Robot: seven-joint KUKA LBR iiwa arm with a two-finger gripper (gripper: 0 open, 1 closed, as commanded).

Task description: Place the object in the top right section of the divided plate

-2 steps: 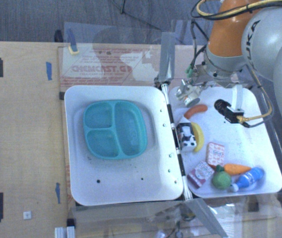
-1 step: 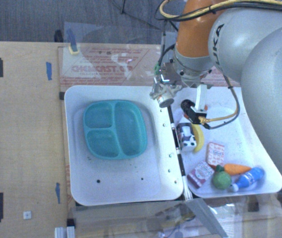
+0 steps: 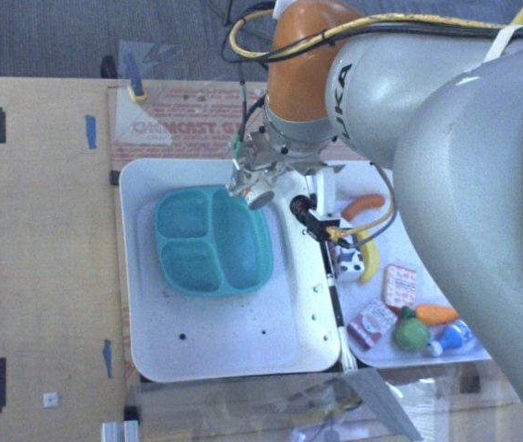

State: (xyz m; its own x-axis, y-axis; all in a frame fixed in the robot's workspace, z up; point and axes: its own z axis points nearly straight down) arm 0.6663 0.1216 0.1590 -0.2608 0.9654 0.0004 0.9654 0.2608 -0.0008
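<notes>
Bright, even overhead light. White bins (image 3: 151, 339) glare slightly washed out. Soft shadow beneath the arm (image 3: 446, 136) toward three o'clock. Overall mildly soft, grainy focus.

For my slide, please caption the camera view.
Gripper hovers at the teal plate in the left bin; toys fill the right bin.
</notes>
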